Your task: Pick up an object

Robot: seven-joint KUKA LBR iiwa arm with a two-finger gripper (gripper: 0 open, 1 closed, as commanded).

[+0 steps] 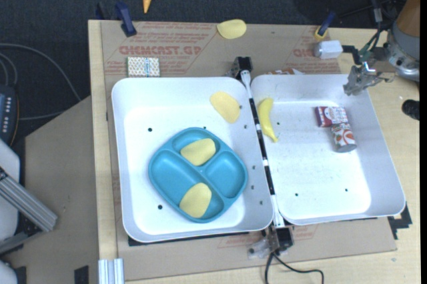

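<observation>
**Gripper at the right bin's far corner, packets just below**

Poised over the far right corner of the right bin: the gripper, reaching in from the right. Too small and cluttered at the tip to tell how far open; nothing seen held there.

Nearest candidates for a pick: a red-and-white packet and a small can-like item, touching or nearly so, lying on the bin floor toward the near side and slightly left of the gripper. Taken together, long axis running roughly far-to-near with a slight slant. Likely call for a short move toward the near edge and a descent, with the closing direction set across that axis.

Farther off: a banana against the right bin's left wall, long axis also far-to-near, well apart from the gripper.

In the left bin: a blue divided plate with two yellow pieces in separate compartments, and a loose yellow piece near the far right corner. Beyond the bins, another yellow piece on the bench.

Pick not yet made, judging by the layout.
</observation>
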